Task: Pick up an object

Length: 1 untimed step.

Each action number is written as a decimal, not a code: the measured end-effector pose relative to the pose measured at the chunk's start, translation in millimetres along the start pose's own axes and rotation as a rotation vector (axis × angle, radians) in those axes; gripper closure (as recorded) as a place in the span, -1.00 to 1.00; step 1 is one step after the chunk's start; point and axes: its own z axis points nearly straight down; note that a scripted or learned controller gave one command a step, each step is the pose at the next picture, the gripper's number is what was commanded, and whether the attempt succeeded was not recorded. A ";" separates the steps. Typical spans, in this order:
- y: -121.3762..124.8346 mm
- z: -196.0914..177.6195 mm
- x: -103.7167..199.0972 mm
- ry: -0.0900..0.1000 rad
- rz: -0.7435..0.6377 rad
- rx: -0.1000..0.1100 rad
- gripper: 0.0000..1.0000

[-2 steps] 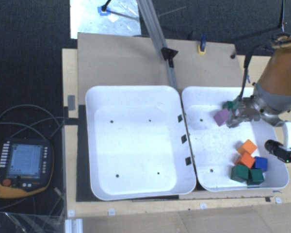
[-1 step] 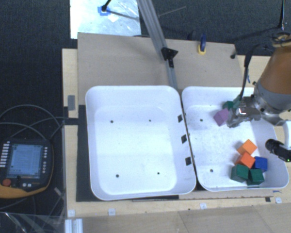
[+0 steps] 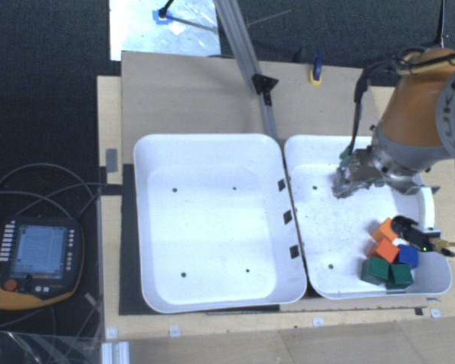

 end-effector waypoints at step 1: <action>10.7 -3.4 59.4 0.001 -0.003 -0.001 1.00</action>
